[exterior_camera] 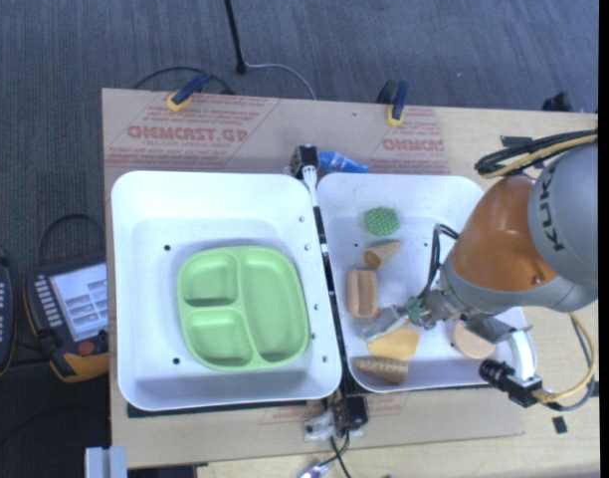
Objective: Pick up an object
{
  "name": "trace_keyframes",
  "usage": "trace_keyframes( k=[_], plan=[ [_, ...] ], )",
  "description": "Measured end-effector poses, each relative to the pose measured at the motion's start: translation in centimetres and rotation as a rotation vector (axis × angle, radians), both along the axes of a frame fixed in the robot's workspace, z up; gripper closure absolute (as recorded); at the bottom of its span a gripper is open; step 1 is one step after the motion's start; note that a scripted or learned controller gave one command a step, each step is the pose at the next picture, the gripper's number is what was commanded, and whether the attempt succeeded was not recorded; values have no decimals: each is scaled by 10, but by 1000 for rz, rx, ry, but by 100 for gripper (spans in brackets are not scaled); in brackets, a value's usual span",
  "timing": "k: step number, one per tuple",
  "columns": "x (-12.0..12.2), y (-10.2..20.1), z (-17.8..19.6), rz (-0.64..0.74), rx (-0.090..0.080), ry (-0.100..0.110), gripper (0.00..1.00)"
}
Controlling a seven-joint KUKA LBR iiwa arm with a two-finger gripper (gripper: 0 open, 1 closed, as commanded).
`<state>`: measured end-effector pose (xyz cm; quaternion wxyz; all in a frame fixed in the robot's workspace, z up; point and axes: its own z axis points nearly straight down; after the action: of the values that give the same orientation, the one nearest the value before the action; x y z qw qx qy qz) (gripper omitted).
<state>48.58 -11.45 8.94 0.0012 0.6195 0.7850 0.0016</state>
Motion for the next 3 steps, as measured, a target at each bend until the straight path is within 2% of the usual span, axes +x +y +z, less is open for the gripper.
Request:
trace_keyframes(
  k=[1,2,3],
  plan=[
    [24,12,-1,46,-6,-4,0],
    [24,12,-1,46,-6,-5,0],
    [26,12,11,45,-7,-9,100]
  ],
)
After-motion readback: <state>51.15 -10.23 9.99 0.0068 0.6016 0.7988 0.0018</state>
